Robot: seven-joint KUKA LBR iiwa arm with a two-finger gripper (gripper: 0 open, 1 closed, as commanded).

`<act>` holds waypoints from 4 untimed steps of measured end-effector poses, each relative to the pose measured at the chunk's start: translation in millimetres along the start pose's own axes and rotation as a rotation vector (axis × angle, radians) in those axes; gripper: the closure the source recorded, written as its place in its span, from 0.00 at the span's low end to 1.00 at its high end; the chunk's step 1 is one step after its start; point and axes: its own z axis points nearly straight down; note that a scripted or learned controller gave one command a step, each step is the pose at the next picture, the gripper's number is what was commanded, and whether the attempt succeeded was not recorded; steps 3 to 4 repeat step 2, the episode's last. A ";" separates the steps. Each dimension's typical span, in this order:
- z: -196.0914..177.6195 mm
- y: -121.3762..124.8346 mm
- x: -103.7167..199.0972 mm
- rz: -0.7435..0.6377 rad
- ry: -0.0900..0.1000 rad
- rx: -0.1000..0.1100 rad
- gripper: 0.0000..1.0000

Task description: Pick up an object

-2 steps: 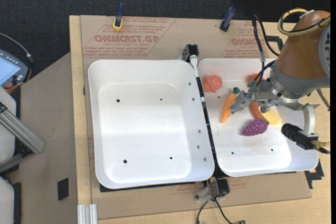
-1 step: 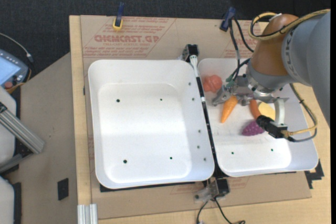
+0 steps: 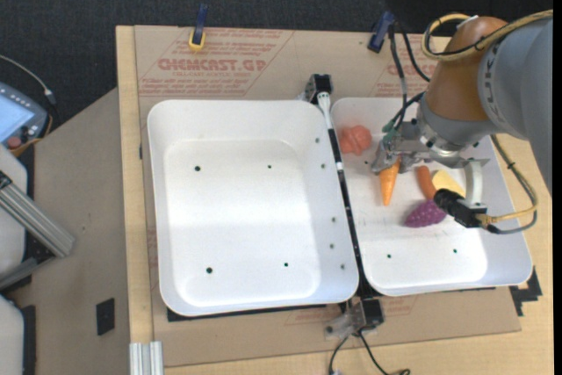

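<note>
Cardboard-topped bench [image 3: 219, 57] with two white bins, grey arm [image 3: 518, 75] reaching in from 3 o'clock.

Left bin [image 3: 237, 198] sits beside right bin [image 3: 421, 263]; over the right bin's 12 o'clock half hangs the gripper [image 3: 395, 155], how far open I cannot tell, touching or just above an orange carrot [image 3: 388, 182]. Purple grapes [image 3: 424, 214] lie at 4 o'clock of the carrot, a pink lump [image 3: 356, 140] at 10 o'clock.

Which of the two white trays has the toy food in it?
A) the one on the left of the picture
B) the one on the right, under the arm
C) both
B: the carrot, purple grapes and pink piece all lie in the right bin.
</note>
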 end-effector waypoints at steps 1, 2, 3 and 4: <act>-96.2 9.4 82.4 -0.010 0.004 -0.007 1.00; -89.6 -10.8 170.3 -0.007 0.004 0.008 1.00; -89.6 -10.8 170.3 -0.007 0.004 0.008 1.00; -89.6 -10.8 170.3 -0.007 0.004 0.008 1.00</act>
